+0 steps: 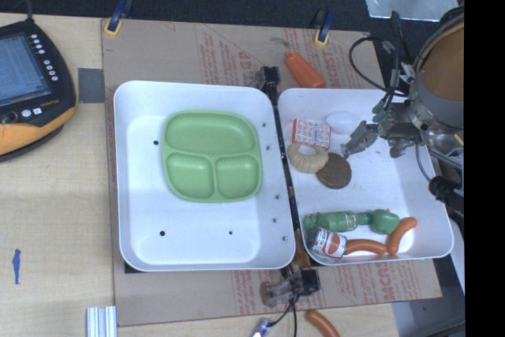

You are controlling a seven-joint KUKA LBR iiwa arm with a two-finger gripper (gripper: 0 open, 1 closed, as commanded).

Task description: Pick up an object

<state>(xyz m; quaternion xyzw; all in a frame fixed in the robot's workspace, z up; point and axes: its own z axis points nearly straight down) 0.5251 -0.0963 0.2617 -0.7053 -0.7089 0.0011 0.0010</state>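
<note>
Pincer hovering in the right bin.
I am seeing it hanging open and holding nothing, right of the brown disc, below the white lump.

A robotics lab bench. Two white bins are sitting side by side on a cardboard sheet that clamps are pinning to a wooden bench. A teach pendant is lying at the far left. Cables are trailing beside the arm at the right, and toy food is filling the right bin.
</note>
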